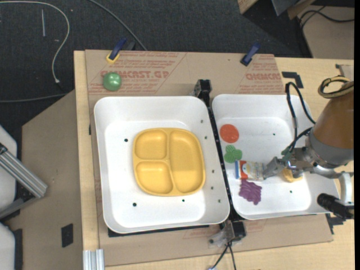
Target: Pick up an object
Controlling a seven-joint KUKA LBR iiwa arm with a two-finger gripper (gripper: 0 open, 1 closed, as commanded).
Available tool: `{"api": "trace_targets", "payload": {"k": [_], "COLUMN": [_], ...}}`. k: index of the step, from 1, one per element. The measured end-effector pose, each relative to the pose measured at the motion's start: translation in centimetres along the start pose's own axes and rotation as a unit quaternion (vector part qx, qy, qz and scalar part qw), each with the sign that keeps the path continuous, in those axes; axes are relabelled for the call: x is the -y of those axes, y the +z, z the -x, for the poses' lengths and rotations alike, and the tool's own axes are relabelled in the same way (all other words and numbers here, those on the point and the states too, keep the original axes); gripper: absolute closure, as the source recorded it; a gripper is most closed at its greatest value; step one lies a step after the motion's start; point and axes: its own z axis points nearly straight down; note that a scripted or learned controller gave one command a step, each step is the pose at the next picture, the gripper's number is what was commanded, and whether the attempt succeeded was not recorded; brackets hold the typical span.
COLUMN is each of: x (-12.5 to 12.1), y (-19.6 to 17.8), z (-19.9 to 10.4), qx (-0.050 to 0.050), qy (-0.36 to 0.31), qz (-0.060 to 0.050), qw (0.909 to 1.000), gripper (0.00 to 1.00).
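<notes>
The right bin (264,108) holds a red disc (229,133), a green leafy piece (233,153), a purple grape bunch (250,191), a small red, white and blue carton (242,169) and a yellow piece (288,176). My gripper (257,171) reaches in from the right, low in this bin. Its tip is right beside the carton and just above the grapes. The yellow piece lies partly under the wrist. The left bin (112,151) carries a yellow divided plate (169,161).
A green ball (112,81) rests on the cardboard behind the left bin. Blue clamps (117,49) (250,54) hold the cardboard's far edge. Black cables (295,103) run over the right bin's back corner by the arm.
</notes>
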Motion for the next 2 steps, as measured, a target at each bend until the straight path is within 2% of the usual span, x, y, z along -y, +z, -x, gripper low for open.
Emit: {"api": "trace_targets", "payload": {"k": [1, 2], "x": [-0.4, -0.6], "y": [3.0, 1.7], "z": [0.1, -0.1], "qx": [0.001, 0.0], "qy": [-0.001, -0.001], "qz": [0.007, 0.011], "qw": [1.0, 0.9999], "gripper": [0.0, 1.0]}}
